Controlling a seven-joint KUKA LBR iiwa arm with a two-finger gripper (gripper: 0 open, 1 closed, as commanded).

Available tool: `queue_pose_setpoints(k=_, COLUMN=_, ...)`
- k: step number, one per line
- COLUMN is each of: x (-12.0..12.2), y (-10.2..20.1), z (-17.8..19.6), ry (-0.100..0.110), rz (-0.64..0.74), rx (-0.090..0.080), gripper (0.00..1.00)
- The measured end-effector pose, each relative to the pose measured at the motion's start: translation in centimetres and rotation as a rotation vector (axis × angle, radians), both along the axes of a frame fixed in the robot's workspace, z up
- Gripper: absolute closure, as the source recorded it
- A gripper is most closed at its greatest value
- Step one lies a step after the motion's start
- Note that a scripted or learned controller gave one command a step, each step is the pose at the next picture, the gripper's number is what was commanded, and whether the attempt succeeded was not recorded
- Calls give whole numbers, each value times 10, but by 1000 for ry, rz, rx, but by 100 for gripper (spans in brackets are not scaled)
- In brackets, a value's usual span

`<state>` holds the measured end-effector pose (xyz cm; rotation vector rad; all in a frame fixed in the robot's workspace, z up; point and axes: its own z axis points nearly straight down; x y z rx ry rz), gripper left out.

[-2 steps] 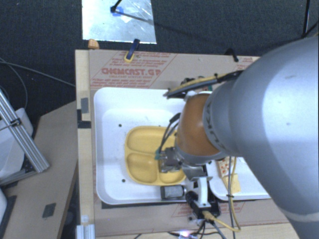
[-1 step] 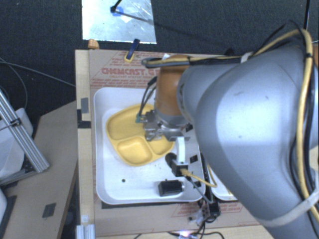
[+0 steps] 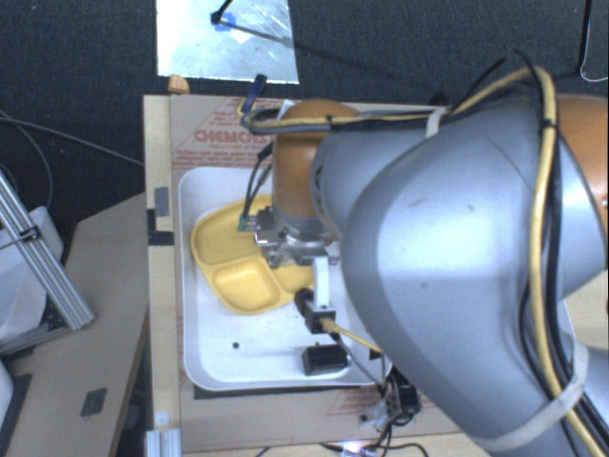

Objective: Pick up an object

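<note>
A yellow plastic dish (image 3: 231, 260) with shallow compartments lies in the left white bin (image 3: 205, 355), towards its back half. My gripper (image 3: 285, 248) hangs low over the dish's right side, under the orange wrist band. Its tip is masked by the wrist, and contact with the dish cannot be judged. The grey arm covers the right part of the bin and all that lies to its right.
The bin rests on brown cardboard (image 3: 205, 136) on the bench. A small dark speck (image 3: 236, 345) lies on the bin floor near the front. An aluminium rail (image 3: 43, 265) leans at the left. A shiny sheet (image 3: 228, 27) lies behind the bench.
</note>
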<state>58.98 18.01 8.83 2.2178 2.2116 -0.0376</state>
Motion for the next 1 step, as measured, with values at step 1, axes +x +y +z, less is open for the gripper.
queue_pose_setpoints(k=1, x=-81, y=11, z=24, ry=-13, rz=1, rx=21, gripper=100)
